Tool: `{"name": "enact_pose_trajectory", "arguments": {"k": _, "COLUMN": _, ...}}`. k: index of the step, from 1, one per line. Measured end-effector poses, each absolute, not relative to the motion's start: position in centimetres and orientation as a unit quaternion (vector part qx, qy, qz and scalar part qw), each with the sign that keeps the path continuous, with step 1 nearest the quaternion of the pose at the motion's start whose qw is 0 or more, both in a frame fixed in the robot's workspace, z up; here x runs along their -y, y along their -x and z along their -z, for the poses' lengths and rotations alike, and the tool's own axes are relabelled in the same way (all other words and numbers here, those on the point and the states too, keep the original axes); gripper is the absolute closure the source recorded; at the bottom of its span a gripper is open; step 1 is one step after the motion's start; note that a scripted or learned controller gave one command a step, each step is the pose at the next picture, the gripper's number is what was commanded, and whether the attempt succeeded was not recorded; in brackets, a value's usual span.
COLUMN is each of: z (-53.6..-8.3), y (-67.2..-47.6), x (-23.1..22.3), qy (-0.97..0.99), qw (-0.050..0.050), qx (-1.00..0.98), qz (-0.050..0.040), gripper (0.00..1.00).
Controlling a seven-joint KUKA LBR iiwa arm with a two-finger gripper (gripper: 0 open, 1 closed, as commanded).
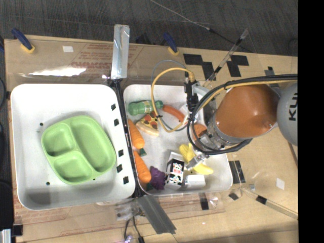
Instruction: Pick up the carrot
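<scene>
Benchtop (61, 54) first: flat tan board under a clear taped sheet, and on it you've got two shallow white bins side by side. The left bin (20, 135) is smooth moulded plastic holding a green divided plate (78, 148), glossy, three rounded compartments. The right bin (212, 184) is the busy one, and your arm (245, 110) hangs over its right half, the orange band bulging like a dome, black and yellow cables looping off toward the far edge.

Your gripper (195, 158) sits low beneath that band, down among the toys at the near right of the bin. The wrist hides the fingers, so I cannot tell how wide they stand or whether anything is in them.

Now the targets. One carrot (135, 134) lies along the left wall of the right bin, tapered, matte orange; a second carrot (142, 168) lies nearer you on the same wall, tip against a purple lumpy toy (157, 177). Both are well apart from the gripper. Between them: a green bottle (140, 107) at the far side, a pizza slice (149, 122), a yellow banana (195, 161) just by the gripper, a black-and-white carton (175, 171).

My read: you're at the approach stage, nothing secured. Next move calls for a shift left across the bin, fingers aligned across the carrot's narrow width.
</scene>
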State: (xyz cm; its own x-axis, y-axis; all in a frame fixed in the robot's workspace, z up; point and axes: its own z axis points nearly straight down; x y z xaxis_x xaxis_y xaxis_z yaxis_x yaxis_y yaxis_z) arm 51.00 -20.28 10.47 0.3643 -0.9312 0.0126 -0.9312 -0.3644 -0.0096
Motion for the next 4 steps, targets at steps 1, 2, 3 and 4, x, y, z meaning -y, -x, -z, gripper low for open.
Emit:
{"name": "enact_pose_trajectory", "arguments": {"k": 1, "z": -11.2, "y": -55.4, "x": 16.7, "qy": 0.893, "qw": 0.001, "qx": -0.449, "qz": 0.0002, "gripper": 1.0}}
{"name": "enact_pose_trajectory", "arguments": {"k": 2, "z": -15.5, "y": -60.5, "x": 14.2, "qy": 0.811, "qw": 0.001, "qx": -0.585, "qz": 0.0002, "gripper": 1.0}}
{"name": "enact_pose_trajectory", "arguments": {"k": 3, "z": -18.5, "y": -58.7, "x": 9.7, "qy": 0.87, "qw": 0.0, "qx": -0.493, "qz": -0.0017, "gripper": 1.0}}
{"name": "enact_pose_trajectory", "arguments": {"k": 4, "z": -33.0, "y": -59.8, "x": 10.3, "qy": 0.91, "qw": 0.001, "qx": -0.415, "qz": 0.004, "gripper": 1.0}}
